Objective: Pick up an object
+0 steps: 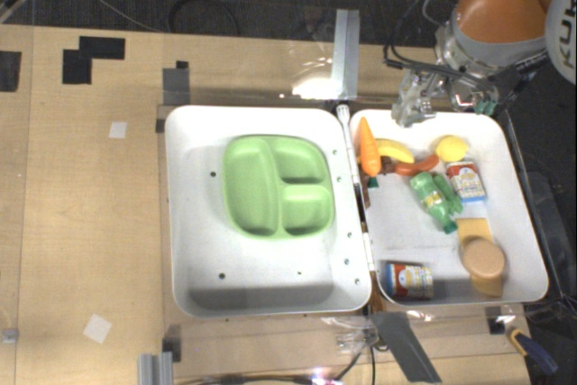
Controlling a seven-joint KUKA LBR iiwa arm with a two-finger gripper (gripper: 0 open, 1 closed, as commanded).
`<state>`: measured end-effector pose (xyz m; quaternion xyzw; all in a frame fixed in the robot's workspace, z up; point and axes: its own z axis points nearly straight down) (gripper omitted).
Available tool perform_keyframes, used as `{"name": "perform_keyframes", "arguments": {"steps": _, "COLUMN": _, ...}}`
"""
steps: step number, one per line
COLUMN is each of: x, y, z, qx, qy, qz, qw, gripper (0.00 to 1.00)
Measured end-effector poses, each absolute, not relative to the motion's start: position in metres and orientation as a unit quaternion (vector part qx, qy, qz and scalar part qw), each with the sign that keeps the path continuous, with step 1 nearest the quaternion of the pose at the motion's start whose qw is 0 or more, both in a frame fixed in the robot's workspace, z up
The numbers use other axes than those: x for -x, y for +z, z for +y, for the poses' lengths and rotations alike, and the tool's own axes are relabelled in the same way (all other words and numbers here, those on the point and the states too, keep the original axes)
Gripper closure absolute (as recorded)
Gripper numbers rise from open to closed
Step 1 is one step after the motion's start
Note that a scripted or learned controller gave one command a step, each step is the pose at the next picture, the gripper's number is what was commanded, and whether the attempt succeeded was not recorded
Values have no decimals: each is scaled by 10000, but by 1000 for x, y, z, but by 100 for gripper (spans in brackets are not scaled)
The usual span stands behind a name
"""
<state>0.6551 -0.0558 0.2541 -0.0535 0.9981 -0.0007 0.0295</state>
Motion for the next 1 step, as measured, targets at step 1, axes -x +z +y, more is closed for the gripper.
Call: {"name": "perform_keyframes", "arguments": {"steps": 1, "x": -657, "y": 268, "z": -55, "qx": 539, "qy": -10, "qz": 9979, "qw": 353, "gripper": 100}}
